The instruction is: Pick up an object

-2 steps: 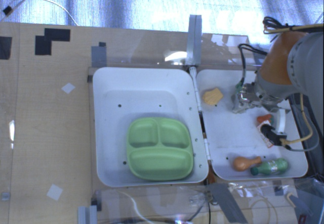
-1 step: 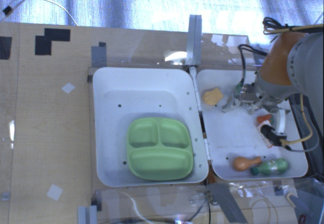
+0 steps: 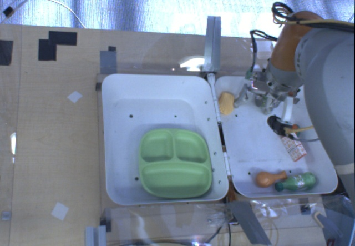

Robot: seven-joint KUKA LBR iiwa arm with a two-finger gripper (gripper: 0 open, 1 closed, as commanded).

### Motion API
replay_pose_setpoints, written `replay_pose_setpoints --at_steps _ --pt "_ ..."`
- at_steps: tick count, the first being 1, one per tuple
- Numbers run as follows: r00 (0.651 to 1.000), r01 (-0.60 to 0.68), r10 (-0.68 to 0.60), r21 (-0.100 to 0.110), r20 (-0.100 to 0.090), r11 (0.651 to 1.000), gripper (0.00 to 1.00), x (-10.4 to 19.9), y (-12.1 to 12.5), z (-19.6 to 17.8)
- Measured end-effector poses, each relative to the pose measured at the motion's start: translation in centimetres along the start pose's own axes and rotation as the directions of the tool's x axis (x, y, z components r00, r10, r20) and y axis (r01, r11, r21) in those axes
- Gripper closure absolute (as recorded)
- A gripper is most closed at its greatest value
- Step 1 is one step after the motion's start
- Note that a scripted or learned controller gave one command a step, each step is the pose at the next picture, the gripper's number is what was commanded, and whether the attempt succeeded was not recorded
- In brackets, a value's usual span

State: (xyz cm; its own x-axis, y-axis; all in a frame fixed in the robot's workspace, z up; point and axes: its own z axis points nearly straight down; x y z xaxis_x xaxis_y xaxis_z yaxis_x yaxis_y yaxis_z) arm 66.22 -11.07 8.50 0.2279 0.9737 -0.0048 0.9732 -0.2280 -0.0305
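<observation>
Yellow lump (image 3: 226, 102) sits beside the pincer (image 3: 256, 96), grip unreadable; green bottle (image 3: 297, 182) lies well apart

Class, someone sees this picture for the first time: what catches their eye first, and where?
The green divided plate stands out, lying in the left bin toward its near edge. Over the right bin, the robot's tool hangs beside a yellow lump; a green bottle lies at the near edge.

Shallow white bins: two, namely left bin (image 3: 119, 106) and right bin (image 3: 249, 147).
Green three-compartment plate (image 3: 175, 162): one.
Green bottle (image 3: 297, 182): one.
Orange drumstick-shaped toy (image 3: 270, 177): one.
Pale yellow lump (image 3: 226, 102): one.
Red-and-white printed tag (image 3: 295, 149): one.
</observation>
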Motion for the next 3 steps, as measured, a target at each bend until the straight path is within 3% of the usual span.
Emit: replay_pose_setpoints --at_steps 1,2,3 --pt "1.0 -0.003 0.003 -0.037 -0.006 0.999 0.0 1.7 -4.8 -0.1" --pt "0.962 -0.272 0.272 -0.031 -0.013 0.962 0.0 0.0 0.2 -0.1" --pt "0.962 -0.272 0.272 -0.03 -0.013 0.962 0.0 0.0 0.2 -0.1"
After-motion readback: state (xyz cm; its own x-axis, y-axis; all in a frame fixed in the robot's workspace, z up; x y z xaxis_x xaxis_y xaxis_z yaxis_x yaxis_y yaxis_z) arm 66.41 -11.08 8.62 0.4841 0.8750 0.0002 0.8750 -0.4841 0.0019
